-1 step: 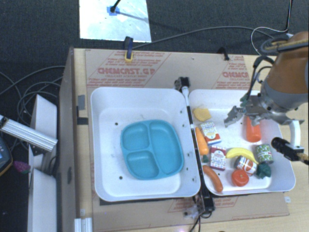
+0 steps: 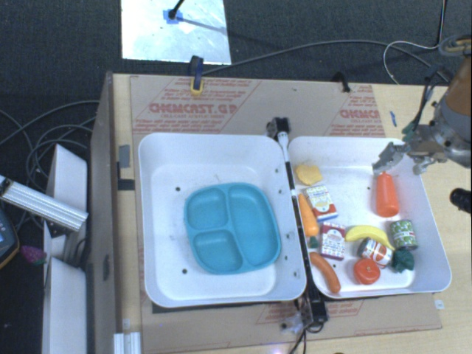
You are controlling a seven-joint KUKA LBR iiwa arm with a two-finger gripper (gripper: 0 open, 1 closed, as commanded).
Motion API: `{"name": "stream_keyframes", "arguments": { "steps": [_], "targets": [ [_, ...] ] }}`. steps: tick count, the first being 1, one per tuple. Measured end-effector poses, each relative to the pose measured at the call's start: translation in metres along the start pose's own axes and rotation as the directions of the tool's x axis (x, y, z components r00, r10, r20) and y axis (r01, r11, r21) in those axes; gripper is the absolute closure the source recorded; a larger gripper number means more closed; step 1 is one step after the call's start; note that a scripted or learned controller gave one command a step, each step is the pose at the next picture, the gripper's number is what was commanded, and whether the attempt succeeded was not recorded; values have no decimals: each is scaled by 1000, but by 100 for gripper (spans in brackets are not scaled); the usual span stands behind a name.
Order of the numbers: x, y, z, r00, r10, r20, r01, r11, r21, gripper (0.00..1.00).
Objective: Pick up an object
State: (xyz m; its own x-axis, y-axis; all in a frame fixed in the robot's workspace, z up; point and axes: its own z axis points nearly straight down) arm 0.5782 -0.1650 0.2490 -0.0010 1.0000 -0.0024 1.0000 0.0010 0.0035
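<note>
hangs over the far right part of the right bin (image 2: 439, 271), the gripper (image 2: 402, 158), its two fingers spread wide and holding nothing, one grey finger (image 2: 385, 157) reaching toward the bin's middle; lies just below and a little left of that gap, the orange bottle (image 2: 386, 195), flat on the bin floor with its long axis running roughly near-to-far in the camera view, cap end toward the far rim; looks the nearest candidate, so the coming move seems to turn on a short drop down and slightly toward the near rim, with the fingers closing across the bottle's narrow width rather than along its length.

sits further off, toward the near rim: a banana (image 2: 368, 234), a green can (image 2: 403, 234), a red-and-white can (image 2: 377, 252), a tomato (image 2: 366, 271) and a dark green piece (image 2: 403, 259) that is hard to make out; crowded together, touching or nearly so, hence a poorer reach; along the divider, a yellow piece (image 2: 309, 174), a small carton (image 2: 321, 201), a carrot (image 2: 308, 214), a red box (image 2: 333, 241) and a sausage (image 2: 326, 272); in the left bin (image 2: 158, 198), a blue divided tray (image 2: 231, 227), well apart from the gripper.
</note>
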Motion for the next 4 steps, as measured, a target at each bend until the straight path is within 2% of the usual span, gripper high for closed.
{"name": "stream_keyframes", "arguments": {
  "steps": [1,2,3,4],
  "targets": [
    [-30,15,153,1000,-1,-1,1,1000,1,0],
    [-2,66,165,1000,-1,-4,1,1000,6,0],
    [-2,63,156,1000,-2,-7,3,1000,19,100],
    [-2,65,154,1000,-3,-5,3,1000,12,0]
  ]
}}
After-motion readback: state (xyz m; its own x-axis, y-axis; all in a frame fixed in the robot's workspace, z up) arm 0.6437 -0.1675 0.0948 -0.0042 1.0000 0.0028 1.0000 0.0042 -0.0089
